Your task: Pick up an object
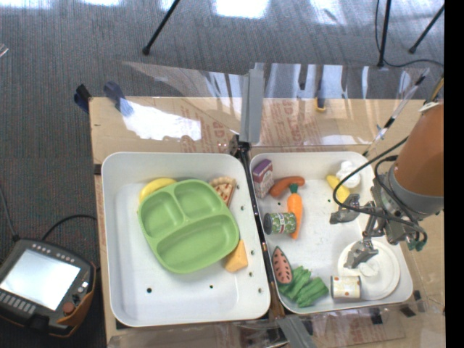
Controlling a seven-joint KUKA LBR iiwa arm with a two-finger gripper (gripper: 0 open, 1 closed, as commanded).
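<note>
Orange-banded grey arm, black cables

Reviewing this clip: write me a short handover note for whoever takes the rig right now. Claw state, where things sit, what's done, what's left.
Claw: low in the right bin, over a white plate near the right front corner. Nothing seen between its fingers.

Right bin: carrot, sausage, can, carton, melon slice, green pods, a cup lying beside the plate.

Left bin: green tray with a banana, pizza slice and an orange wedge at its edges.

Done: nothing lifted yet.
Left: grip an object and raise it; the plate and cup are nearest.
</note>
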